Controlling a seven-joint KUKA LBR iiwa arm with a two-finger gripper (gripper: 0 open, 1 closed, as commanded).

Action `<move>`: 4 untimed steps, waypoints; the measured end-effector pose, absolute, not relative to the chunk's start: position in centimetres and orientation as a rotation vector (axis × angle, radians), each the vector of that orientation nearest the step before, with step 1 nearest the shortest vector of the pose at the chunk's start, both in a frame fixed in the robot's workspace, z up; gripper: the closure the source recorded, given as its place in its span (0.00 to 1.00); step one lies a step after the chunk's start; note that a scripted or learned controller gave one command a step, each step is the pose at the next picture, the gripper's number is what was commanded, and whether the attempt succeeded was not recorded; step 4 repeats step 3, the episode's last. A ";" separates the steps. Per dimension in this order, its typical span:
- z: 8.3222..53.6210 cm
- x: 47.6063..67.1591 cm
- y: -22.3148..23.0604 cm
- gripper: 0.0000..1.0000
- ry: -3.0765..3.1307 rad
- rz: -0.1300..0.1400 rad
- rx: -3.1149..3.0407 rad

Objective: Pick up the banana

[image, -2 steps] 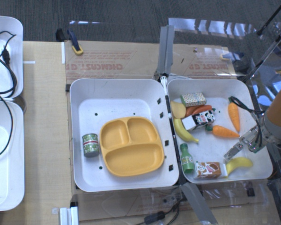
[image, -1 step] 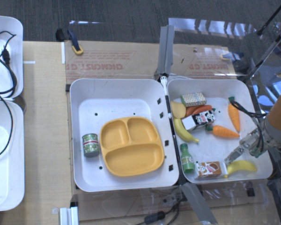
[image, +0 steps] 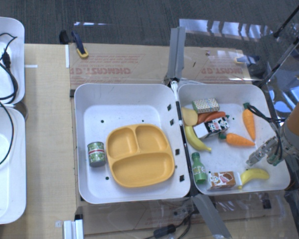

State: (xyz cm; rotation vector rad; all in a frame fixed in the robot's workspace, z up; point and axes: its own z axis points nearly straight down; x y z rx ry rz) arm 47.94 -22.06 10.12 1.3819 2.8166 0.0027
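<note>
The banana, a small curved yellow plastic fruit (image: pixel 254 175), lies at about five o'clock in the right white bin (image: pixel 269 187), touching a small orange-and-white carton (image: pixel 222 179). A second, longer yellow banana (image: pixel 196 139) lies along the bin's nine o'clock wall, beside a green bottle (image: pixel 198 169). The gripper (image: pixel 259 155) hangs just above the small banana at its twelve o'clock, likely lining up on it; its fingers seem narrowly parted and grip nothing.

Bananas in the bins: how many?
2, both in the right bin: banana along its left wall beside the green bottle; second banana at the near edge, just below the gripper.
</note>
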 end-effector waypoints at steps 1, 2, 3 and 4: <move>10.1 47.9 -22.1 0.00 2.817 0.003 1.381; 9.2 47.8 -22.1 0.00 2.856 0.001 1.304; 9.2 47.8 -22.1 0.00 2.856 0.001 1.304; 9.2 47.8 -22.1 0.00 2.856 0.001 1.304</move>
